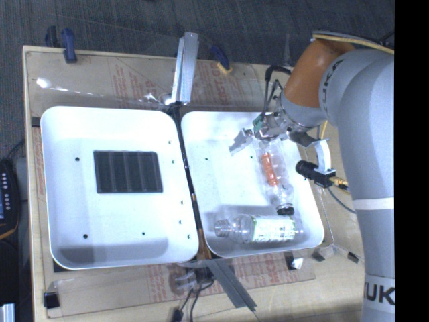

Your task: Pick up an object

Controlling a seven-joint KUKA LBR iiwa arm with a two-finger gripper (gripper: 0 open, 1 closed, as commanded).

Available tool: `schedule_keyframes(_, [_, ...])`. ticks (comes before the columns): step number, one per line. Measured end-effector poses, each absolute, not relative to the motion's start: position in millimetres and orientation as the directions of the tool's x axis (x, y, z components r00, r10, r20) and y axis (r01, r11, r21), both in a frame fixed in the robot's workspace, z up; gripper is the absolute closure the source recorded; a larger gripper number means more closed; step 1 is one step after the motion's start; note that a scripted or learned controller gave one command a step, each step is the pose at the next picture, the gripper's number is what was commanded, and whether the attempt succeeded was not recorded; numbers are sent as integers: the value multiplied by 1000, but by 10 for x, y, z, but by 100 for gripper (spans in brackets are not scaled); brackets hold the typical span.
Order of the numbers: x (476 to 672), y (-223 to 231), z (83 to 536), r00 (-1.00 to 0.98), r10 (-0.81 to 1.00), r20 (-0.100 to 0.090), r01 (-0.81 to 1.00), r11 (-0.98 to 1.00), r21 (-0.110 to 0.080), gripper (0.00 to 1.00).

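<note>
Jaws of my gripper (249, 137) stand slightly spread with nothing between them, over the far end of the right bin (214, 180). Just nearward of them lies the orange-filled bottle (271, 173), and beyond it the green-labelled bottle (258, 229). To grip well, I judge I should straddle the orange bottle's narrow width, then close.

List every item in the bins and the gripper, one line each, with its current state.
Gripper: over the right bin's far end, holding nothing visible.
Bottle with orange label: lying on its side, dark cap toward the near end.
Bottle with green label: lying on its side along the near wall.
Dark ridged panel: lying flat in the left bin.
</note>
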State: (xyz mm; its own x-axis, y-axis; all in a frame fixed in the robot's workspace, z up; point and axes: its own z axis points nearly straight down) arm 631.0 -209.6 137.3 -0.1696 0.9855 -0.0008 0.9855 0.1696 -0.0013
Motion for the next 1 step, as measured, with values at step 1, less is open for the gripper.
schedule_keyframes(1, [5851,-2093,1923,-255,967,1,967,255,-2,0])
